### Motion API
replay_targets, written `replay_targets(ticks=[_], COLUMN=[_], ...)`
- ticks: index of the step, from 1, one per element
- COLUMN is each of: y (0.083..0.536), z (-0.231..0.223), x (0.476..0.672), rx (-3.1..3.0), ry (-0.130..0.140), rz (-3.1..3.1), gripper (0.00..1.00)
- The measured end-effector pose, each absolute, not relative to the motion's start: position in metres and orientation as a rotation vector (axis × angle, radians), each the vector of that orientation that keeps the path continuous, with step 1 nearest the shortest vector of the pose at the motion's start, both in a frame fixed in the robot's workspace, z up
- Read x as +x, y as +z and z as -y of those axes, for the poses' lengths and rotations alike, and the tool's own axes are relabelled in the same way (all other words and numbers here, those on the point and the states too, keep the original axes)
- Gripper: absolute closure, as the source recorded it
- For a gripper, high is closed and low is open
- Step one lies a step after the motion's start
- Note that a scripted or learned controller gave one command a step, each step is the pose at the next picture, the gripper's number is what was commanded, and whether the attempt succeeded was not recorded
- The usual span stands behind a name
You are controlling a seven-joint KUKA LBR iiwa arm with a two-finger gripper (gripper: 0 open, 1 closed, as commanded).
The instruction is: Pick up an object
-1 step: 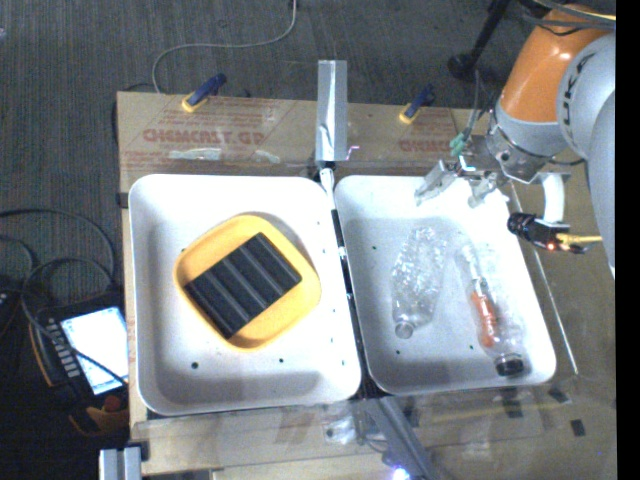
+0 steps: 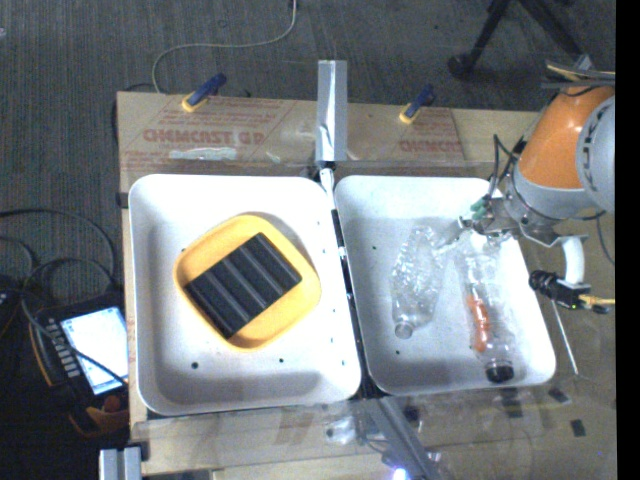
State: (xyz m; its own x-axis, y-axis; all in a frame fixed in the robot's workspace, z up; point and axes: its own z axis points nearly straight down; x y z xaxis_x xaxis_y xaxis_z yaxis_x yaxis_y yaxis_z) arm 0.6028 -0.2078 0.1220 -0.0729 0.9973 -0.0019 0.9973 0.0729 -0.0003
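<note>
Camera view, looking down at a slant on the desk (image 2: pixel 150 118), brown board surface with red lettering, two blue-and-yellow clamps along its upper edge.

Left bin (image 2: pixel 150 298), white, shallow, center-left of frame. In it: one yellow tray-like object with a black ribbed insert (image 2: pixel 247 280), lying flat, rotated diagonally, roughly mid-bin.

Right bin (image 2: pixel 375 268), white, center-right of frame, touching the left bin along a metal divider strip. In it: a crumpled clear plastic bottle (image 2: pixel 415 278) lying mid-bin, cap end toward the lower part of frame. Beside it, to the right, a second clear bottle with orange inside and a dark cap (image 2: pixel 484 318), lying lengthwise along the bin's right side, cap toward lower right corner.

Arm (image 2: pixel 570 158) enters at upper right of frame, grey with orange band. Claw (image 2: pixel 487 218) sits low over the upper right part of the right bin, just above the top end of the orange-filled bottle and to the upper right of the crumpled bottle. Very near both, contact unclear. Claw state: cannot tell, too small and cluttered by clear plastic. Nothing visibly lifted; both bottles rest on bin floor.

Yellow object is well apart from the claw, across the divider, left of frame.

Off-desk: tablet-like device (image 2: pixel 90 343) with cables on carpet at lower left; chair base upper right.
</note>
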Motion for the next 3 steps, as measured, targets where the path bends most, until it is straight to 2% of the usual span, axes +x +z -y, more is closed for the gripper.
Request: replay_targets(ticks=[1, 2, 3], y=[0.101, 0.099, 0.108], z=[0.218, 0.218, 0.216], x=[0.575, 0.517, 0.519], rx=[1.99, 1.819, 1.818], ry=[0.036, 0.034, 0.04], rz=[-2.39, -2.511, -2.512], gripper=[0.0, 0.0, 1.0])
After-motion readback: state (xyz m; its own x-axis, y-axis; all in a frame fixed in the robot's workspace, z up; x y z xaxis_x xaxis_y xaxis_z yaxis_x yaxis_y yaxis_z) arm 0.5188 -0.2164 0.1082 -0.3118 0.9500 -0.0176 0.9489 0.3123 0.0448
